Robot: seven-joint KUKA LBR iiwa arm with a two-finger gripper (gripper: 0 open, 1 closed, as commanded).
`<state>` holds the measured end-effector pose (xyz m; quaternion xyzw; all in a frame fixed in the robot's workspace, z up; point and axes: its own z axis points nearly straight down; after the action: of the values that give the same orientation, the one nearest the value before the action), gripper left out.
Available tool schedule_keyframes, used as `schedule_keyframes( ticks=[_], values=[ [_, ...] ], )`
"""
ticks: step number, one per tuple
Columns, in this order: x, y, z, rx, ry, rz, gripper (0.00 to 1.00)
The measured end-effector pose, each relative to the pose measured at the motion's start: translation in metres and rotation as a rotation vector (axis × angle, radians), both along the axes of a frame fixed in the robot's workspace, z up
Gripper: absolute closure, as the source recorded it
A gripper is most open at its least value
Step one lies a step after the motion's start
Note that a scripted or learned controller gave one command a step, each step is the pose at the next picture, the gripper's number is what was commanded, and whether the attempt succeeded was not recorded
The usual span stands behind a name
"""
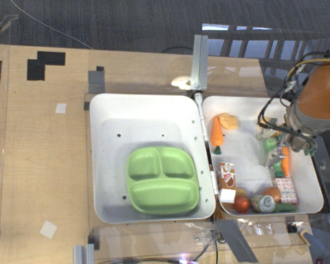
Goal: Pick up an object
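The arm is reaching in from the right, its gripper (279,154) hanging low over the right bin (247,147). The fingers are sitting around a green piece (271,144) and a small carrot (286,164) by the bin's right side; both are lying right against the fingers, but whether either is between them, or whether they're apart or together, is too cluttered to tell. A bigger carrot (216,132) is lying along the left wall, a yellowish lump (228,121) just beyond it at the far end. Along the near edge are sitting a small carton (226,176), a tomato (241,204), a can (264,203) and a patterned box (285,191). The left bin (110,125) is holding a green divided plate (163,179).
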<state>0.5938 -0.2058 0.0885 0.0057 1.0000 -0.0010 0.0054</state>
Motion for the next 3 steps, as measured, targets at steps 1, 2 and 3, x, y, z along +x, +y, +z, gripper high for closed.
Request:
schedule_keyframes(
  ticks=[1,2,3],
  values=[
    [0.006,0.003,0.015,0.000,-0.018,0.007,1.00],
    [-0.046,0.036,0.003,-0.006,-0.009,0.282,1.00],
    [-0.005,0.086,0.126,-0.003,-0.012,0.227,1.00]
  ],
)
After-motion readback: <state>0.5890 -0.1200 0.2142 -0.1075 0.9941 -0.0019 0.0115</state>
